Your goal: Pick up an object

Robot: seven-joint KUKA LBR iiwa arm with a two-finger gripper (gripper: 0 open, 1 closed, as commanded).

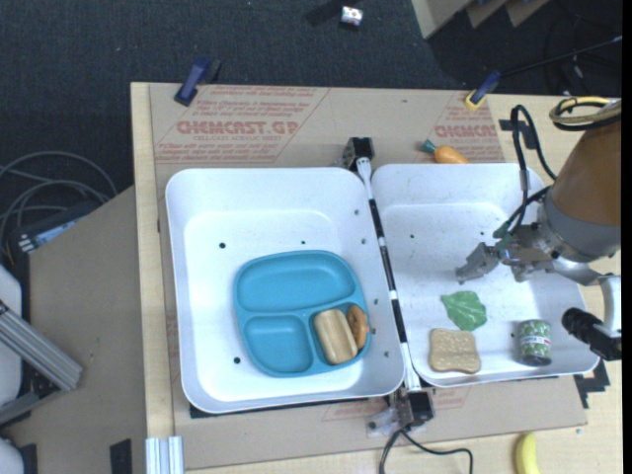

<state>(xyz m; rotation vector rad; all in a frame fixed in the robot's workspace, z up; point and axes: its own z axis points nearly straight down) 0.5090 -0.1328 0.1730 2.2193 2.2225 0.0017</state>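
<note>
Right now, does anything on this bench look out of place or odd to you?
Mostly tidy, but an orange carrot-like piece lies on the bench behind the right bin, outside both bins. A yellow object also sits at the bench's front edge, likewise outside them.

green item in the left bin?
No, the green item lies in the right bin, below the gripper.

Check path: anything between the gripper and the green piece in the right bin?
Nothing visible. The gripper sits in the right bin, just above the green piece, with bare white floor between them. The bread and can lie nearer the front rim, off that path.
</note>
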